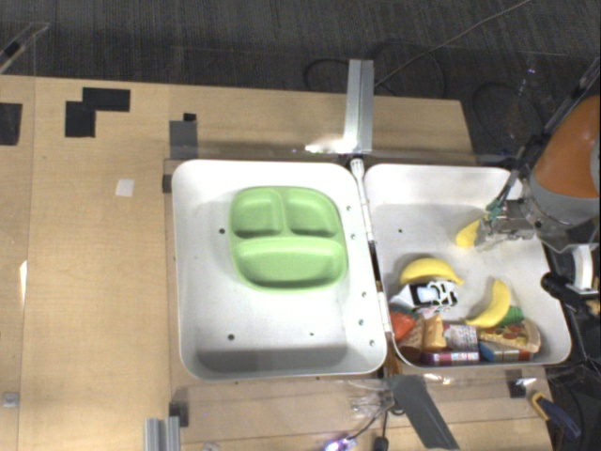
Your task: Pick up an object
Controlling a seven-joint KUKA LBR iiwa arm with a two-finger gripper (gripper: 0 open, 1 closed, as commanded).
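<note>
Two bins: shallow white trays side by side on the bench, the claw poised over the right one.
Left bin (202,346): well to the left of the claw, across the central divider.
Green plate (285,236): three-compartment plate lying flat in the left bin, far left of the claw.
Right bin (423,191): beneath the claw; its contents crowd the near end.
Yellow object, centre (430,271): rounded, banana-like, left of and nearer the camera than the claw, resting above a small black-and-white item (435,295).
Packaged goods (460,338): cluster of red, brown and orange items along the near wall, well apart from the claw.
Banana (494,305): curved, yellow, lying nearer the camera than the claw, clear of it.
Small yellow piece (467,235): just beside the claw tips on their left; it seems to touch them, though the view is too coarse to confirm a pinch.
Claw (490,225): low over the far half of the right bin; whether its tips are spread or closed cannot be told.
Arm (566,165): orange band above the wrist, right of the claw.
</note>
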